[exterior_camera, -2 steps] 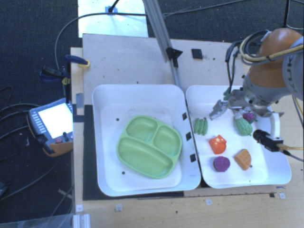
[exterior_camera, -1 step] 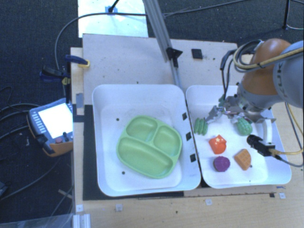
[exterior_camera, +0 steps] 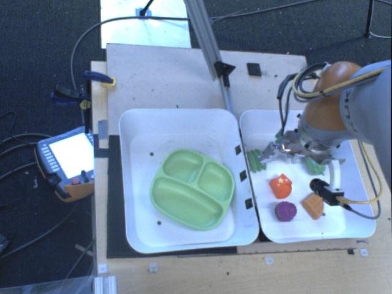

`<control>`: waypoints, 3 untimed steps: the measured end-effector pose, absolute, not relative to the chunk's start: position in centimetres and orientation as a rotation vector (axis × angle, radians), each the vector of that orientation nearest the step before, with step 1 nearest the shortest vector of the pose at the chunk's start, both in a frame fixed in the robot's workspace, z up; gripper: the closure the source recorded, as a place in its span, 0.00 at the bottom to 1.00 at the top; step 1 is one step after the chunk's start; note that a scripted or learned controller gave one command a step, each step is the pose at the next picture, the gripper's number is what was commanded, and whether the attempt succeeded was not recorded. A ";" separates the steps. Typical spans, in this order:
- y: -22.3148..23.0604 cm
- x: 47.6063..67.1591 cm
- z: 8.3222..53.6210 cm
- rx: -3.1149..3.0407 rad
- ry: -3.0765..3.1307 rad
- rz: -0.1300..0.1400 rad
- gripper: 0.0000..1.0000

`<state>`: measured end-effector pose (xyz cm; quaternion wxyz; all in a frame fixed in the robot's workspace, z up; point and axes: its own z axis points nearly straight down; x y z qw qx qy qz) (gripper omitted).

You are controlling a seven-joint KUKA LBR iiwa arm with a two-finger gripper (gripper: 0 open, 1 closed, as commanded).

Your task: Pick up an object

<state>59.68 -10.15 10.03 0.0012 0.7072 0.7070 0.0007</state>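
My gripper (exterior_camera: pixel 301 153) hangs low over the back half of the right bin (exterior_camera: pixel 361 225), below the orange wrist band. A green leafy toy (exterior_camera: pixel 255 160) lies just left of it by the bin's left wall, and another green piece (exterior_camera: pixel 316 166) shows partly under it. In front of the gripper sit a red-orange block (exterior_camera: pixel 280 186), a purple round toy (exterior_camera: pixel 285 211) and an orange block (exterior_camera: pixel 313 207). None of them is seen in the gripper's hold.
The left bin (exterior_camera: pixel 138 225) holds a light green divided plate (exterior_camera: pixel 193 188). A slanted metal pole (exterior_camera: pixel 205 32) crosses the back board. A yellow cable loops by the right bin's right side (exterior_camera: pixel 367 182). A pendant (exterior_camera: pixel 67 161) lies off the bench at left.
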 end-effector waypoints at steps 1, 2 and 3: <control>-10.0 59.9 11.5 2.216 2.217 0.013 1.00; -9.2 59.5 17.1 2.213 2.223 0.006 1.00; -9.5 60.0 23.5 2.211 2.222 0.008 1.00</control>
